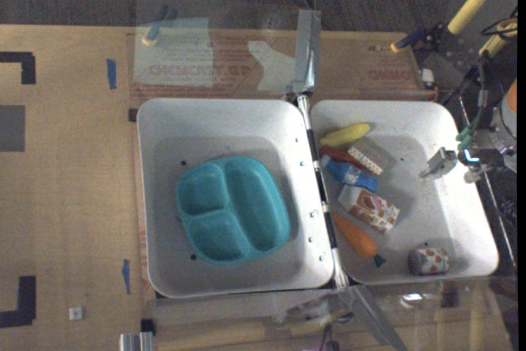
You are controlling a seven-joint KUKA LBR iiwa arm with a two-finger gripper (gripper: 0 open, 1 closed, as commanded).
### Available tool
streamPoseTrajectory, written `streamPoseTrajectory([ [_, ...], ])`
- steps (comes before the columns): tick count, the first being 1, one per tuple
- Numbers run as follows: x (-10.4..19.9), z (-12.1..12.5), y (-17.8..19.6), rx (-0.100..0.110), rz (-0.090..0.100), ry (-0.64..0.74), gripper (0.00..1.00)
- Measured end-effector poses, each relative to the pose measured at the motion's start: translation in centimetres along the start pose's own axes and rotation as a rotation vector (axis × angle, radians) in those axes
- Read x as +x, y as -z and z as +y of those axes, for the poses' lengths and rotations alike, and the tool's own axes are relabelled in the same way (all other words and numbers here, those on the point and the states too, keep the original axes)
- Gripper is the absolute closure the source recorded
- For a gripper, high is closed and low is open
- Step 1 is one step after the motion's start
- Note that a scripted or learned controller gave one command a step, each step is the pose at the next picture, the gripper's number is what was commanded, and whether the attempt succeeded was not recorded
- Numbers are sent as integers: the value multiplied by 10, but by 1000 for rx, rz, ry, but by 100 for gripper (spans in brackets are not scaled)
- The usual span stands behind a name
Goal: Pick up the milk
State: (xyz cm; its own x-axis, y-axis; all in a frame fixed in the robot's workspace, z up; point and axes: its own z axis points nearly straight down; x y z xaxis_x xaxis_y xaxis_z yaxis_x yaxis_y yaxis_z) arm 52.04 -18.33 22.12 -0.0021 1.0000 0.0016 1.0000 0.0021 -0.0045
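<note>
The milk looks like the small white carton with red-brown print, lying on its side in the middle of the right bin. My gripper hangs over the right side of that bin, to the right of the carton, a little further back and well apart from it. Nothing shows in its grasp.
Around the carton lie a blue and white pack, a banana, a red piece, a striped box, a carrot and a can. The left bin holds a teal divided plate.
</note>
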Motion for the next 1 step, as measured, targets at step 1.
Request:
streamPoseTrajectory([
  [1, -17, -31, -28, 0, 1, 154, 0],
])
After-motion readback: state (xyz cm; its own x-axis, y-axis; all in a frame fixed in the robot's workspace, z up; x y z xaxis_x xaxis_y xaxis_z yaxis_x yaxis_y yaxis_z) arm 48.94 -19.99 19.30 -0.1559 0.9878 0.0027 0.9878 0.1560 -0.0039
